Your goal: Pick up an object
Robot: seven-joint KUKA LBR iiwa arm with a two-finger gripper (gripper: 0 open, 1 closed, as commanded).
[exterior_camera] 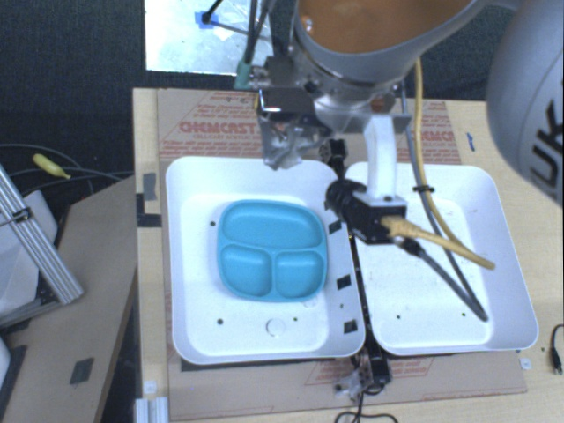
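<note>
Blue is the colour of the plate [269,250], a bright, soft sky blue. It is made of smooth plastic with round corners. It has three dips in it: one long dip across the far side and two smaller dips side by side on the near side. The plate lies flat, right side up, on the floor of the left bin [189,236]. It sits about in the middle of that bin, a bit nearer to the wall it shares with the right bin [502,263]. Nothing is on the plate or in its dips.

The gripper [284,152] is a shiny grey metal piece at the end of the big arm [370,25]. It hangs over the far rim of the left bin, close to that bin's far right corner. It is past the far edge of the plate and is not touching it. I can see white bin floor between the two. The gripper looks small and dark at the tip, and it is too hard to see if its grip is wide or closed. Nothing can be seen held in it.

Both bins rest on a brown cardboard sheet [216,117] with red letters. A yellow hose [441,241] and grey cables [458,285] run over the right bin.
</note>
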